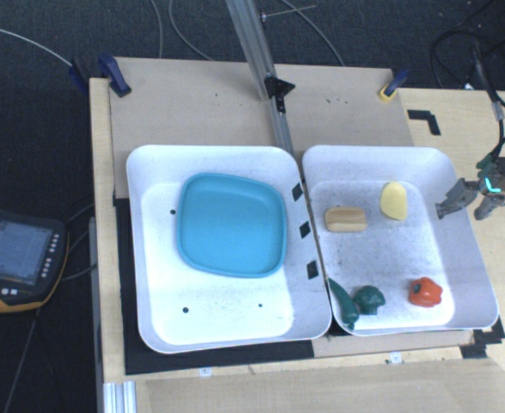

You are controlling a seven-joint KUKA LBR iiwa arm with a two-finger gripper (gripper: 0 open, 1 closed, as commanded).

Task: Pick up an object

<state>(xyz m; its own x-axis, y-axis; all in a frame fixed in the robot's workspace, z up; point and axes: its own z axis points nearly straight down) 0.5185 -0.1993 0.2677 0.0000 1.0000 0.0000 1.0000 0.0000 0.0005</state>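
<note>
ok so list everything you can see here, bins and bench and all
shallow white bins: 2, white, side by side on the bench
square blue plastic plate: 1, blue, left bin
yellow rounded toy: 1, yellow, right bin, far side
tan bread-like block: 1, tan, right bin, beside the yellow toy
green toy vegetable: 1, green, right bin, near left corner
red toy pepper: 1, red, right bin, near side
handheld control pendant: 1, grey and orange, floor left of the bench
gripper: 1, grey, over the right bin's right rim
</note>
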